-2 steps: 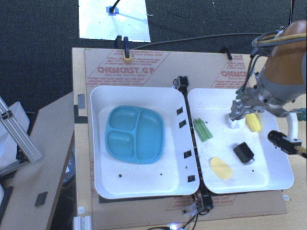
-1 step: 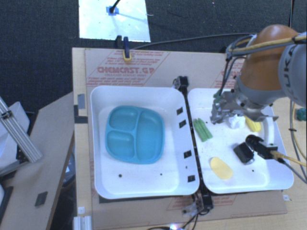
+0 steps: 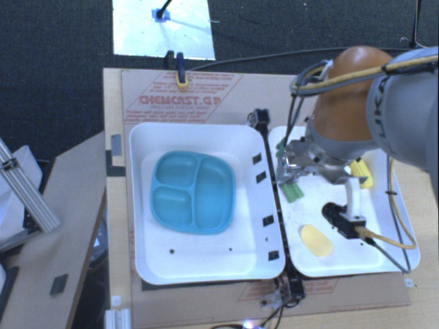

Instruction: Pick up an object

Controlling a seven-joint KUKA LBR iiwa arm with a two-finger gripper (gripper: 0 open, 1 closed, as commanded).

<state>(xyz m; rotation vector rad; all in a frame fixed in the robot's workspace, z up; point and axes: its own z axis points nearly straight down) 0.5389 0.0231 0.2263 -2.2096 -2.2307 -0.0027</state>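
My gripper [image 3: 289, 168] hangs low over the left part of the right bin [image 3: 392, 252], close to the wall between the two bins. A small green block [image 3: 294, 192] lies on the bin floor just below and in front of it, and I see nothing held. A pale yellow oval piece [image 3: 316, 240] rests near the bin's front. A bright yellow object [image 3: 361, 172] lies at the right, partly hidden behind the arm. The grey wrist and its orange band [image 3: 350, 91] cover the back of this bin.
The left bin [image 3: 140, 184] holds a blue divided plate [image 3: 193, 192]. A black part [image 3: 339, 219] on a white bracket, with a yellow cable, hangs from the arm over the right bin. A clamp [image 3: 180, 69] sits at the board's far edge.
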